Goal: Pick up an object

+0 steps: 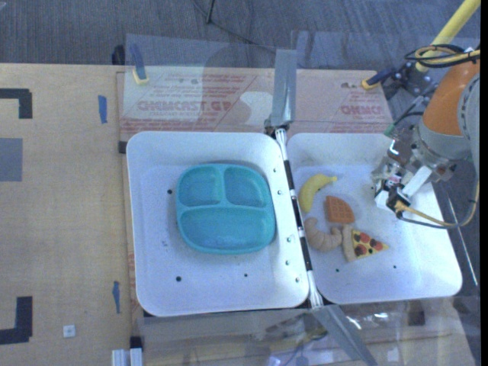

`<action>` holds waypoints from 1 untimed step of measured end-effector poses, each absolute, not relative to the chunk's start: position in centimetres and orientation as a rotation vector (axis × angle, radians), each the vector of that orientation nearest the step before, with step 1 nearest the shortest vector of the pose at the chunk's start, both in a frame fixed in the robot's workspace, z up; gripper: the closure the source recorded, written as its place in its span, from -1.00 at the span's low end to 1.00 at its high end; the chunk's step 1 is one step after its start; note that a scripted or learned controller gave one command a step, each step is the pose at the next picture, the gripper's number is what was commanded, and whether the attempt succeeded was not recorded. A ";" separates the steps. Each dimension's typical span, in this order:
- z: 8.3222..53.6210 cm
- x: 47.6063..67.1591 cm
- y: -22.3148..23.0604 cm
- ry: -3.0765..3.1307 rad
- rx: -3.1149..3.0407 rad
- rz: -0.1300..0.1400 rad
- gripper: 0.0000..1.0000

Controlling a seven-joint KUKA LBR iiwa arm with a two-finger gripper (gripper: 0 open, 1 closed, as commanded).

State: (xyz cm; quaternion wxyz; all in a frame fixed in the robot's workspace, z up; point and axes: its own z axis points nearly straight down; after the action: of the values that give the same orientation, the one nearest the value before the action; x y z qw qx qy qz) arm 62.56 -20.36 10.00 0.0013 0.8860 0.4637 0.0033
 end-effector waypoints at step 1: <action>20.0 63.9 -13.8 1.433 2.796 -0.001 1.00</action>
State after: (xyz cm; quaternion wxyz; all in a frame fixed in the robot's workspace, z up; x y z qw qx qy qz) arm 63.85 -13.80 20.01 0.0001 0.8899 0.4561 -0.0004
